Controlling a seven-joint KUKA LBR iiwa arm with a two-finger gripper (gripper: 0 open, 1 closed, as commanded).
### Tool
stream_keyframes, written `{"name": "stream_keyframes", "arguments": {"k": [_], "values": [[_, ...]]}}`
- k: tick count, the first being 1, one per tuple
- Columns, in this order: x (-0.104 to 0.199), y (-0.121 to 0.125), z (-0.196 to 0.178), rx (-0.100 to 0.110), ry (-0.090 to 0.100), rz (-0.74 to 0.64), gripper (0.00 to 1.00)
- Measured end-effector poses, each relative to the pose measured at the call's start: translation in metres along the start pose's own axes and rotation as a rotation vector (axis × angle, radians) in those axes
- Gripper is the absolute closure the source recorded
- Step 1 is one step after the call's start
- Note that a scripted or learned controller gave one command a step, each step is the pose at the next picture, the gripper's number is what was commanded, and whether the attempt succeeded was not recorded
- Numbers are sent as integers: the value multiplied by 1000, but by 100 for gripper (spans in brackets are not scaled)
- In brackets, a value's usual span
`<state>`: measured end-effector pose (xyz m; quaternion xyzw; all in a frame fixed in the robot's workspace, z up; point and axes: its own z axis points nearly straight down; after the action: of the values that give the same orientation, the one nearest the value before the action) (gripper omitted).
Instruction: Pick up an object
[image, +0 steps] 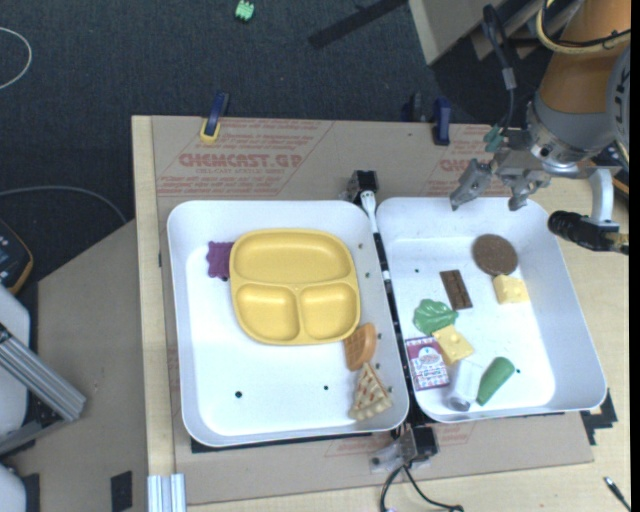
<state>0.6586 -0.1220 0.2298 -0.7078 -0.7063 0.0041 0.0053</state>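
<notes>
My gripper (492, 196) hangs over the far edge of the right bin (580, 330), its two fingers spread open with nothing between them. Below it in that bin lie a round brown cookie (495, 254), a pale yellow block (511, 289), a dark chocolate bar (456, 289), a green leafy piece (433, 316), a yellow cheese wedge (454, 346), a pink card (428, 363), a white tube (464, 384) and a green pepper (495, 380). The cookie is the closest to the gripper.
The left bin (200, 380) holds a yellow divided plate (294, 284), a purple piece (218, 259) at its left, a croissant (361, 346) and a waffle wedge (370, 392). Clamps (211, 121) hold the cardboard base. A black fitting (364, 186) sits between the bins.
</notes>
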Motion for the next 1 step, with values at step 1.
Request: {"name": "stream_keyframes", "arguments": {"k": [1], "values": [[0,2,-7,-13,-2,-2,0]]}}
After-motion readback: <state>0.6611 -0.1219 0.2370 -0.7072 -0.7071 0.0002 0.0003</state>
